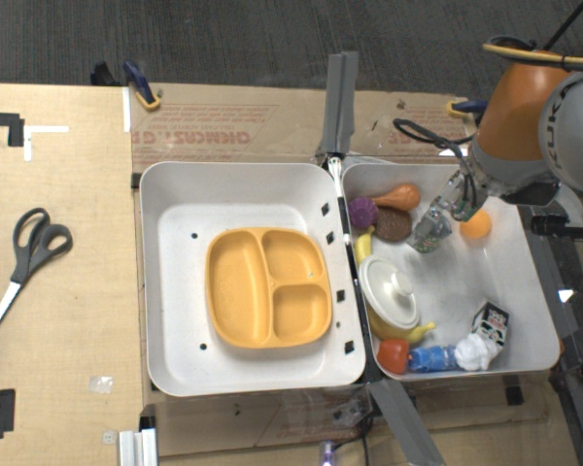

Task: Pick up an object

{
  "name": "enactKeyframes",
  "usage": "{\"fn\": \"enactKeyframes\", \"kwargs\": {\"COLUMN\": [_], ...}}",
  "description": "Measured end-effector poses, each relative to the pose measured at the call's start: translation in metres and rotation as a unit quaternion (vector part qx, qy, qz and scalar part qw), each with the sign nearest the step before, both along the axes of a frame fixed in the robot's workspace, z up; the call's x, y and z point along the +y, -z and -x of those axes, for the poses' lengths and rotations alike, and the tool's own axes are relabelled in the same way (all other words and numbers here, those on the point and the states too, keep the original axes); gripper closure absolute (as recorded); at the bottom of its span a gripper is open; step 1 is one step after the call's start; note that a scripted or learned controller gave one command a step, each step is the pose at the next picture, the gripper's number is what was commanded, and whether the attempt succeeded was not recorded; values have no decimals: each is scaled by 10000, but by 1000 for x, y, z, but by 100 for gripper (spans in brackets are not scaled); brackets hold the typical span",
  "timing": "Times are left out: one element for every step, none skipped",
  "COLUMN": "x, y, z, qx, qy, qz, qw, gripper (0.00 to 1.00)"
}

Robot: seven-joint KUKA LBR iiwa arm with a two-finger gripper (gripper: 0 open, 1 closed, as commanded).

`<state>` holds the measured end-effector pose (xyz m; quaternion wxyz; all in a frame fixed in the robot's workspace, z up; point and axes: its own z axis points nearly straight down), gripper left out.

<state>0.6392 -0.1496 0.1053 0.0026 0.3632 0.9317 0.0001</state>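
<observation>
My gripper (433, 229) hangs low over the back of the right bin (525, 289), reaching in from the right. It sits just right of a brown lump (393, 225) and left of an orange ball (476, 224). An orange drumstick-shaped toy (400, 197) lies behind it, and a purple grape bunch (362, 212) rests by the bin's left wall. I see nothing held in the gripper.
Nearer the front of the right bin are a white round lid (391, 294), a yellow banana (418, 332), a red tomato (393, 355), a blue bottle (432, 359) and a black-and-white carton (491, 323). The left bin (165, 260) holds a yellow divided plate (269, 286). Scissors (29, 250) lie on the bench at left.
</observation>
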Motion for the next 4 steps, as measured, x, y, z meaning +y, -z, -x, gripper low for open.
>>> {"fn": "enactKeyframes", "kwargs": {"x": [49,51,45,44], "y": [12,12,12,0], "z": [-1,-11,-20,-22], "qx": [11,11,7,-18], "qy": [888,1430,2305,2291], "qz": [-3,-4,-5,14], "qw": [9960,9897,9731,9734], "gripper": [0,0,0,100]}}
